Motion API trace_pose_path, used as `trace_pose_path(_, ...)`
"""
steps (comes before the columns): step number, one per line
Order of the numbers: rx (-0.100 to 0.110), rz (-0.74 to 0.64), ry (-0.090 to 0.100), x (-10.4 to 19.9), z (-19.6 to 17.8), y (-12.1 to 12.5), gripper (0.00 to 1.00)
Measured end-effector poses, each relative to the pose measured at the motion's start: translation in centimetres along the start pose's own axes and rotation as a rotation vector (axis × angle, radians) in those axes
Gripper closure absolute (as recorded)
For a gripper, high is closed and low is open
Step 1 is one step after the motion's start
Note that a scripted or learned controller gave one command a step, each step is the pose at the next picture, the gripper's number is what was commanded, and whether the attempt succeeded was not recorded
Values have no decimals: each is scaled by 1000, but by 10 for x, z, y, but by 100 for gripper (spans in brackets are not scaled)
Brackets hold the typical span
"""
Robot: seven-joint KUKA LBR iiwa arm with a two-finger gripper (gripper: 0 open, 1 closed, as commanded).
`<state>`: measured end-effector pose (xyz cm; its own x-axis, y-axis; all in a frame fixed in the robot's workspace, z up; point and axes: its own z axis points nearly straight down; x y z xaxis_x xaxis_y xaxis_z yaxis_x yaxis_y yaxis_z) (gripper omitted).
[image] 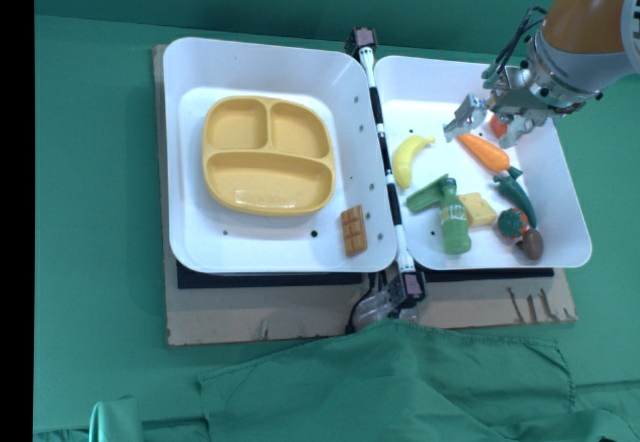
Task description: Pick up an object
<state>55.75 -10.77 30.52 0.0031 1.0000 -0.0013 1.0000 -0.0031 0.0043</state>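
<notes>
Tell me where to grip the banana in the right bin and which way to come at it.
Grip the banana across its thick lower middle, coming straight down from above. It lies flat on the floor of the right bin, curving up to a thin tip at upper right, with bare floor on both long sides. The green piece below it crowds the bottom end, so stay above that.

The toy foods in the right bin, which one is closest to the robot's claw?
The orange carrot. It lies just below the gripper, while the banana and green bottle lie farther left.

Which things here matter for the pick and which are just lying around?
In play: gripper, carrot just below it, right bin.
Lying about: banana, green bottle, yellow divided plate, brown chocolate bar, left bin.
</notes>
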Motion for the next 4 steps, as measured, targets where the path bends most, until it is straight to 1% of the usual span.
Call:
trace_pose_path(1, 9, 5, 0, -39, 94, -20, 0)
trace_pose_path(2, -14, 3, -1, -58, 120, -30, 0)
trace_pose_path(3, -25, 4, -9, -60, 105, -28, 100)
trace_pose_path(4, -6, -3, -1, -31, 38, -45, 100)
